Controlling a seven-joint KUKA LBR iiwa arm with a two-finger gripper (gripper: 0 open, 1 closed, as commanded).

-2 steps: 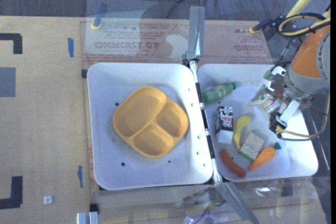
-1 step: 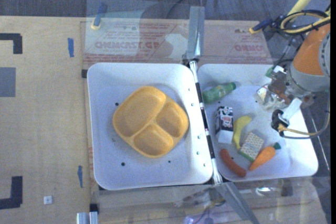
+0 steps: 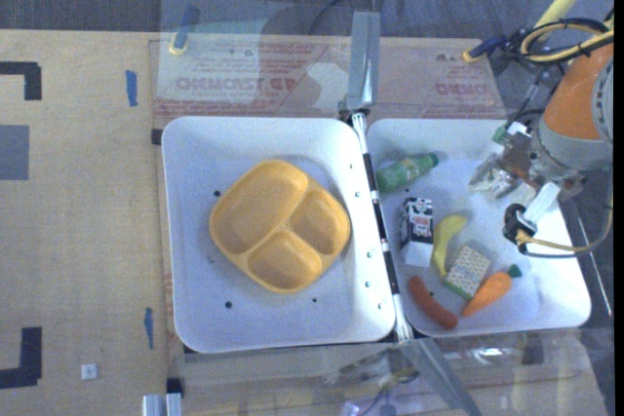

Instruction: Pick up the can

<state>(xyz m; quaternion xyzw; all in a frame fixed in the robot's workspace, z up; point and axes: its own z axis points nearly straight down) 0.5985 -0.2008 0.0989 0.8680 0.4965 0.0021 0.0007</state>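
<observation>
Two bins lie below me, and my gripper (image 3: 497, 172) hangs above the right bin (image 3: 565, 302), its grip state unclear, because the can (image 3: 418, 219) waits there.

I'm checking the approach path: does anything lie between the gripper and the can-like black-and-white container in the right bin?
Nothing visible does: bare floor of the right bin separates the gripper from the black-and-white container. The banana lies close beside it on that side.
</observation>
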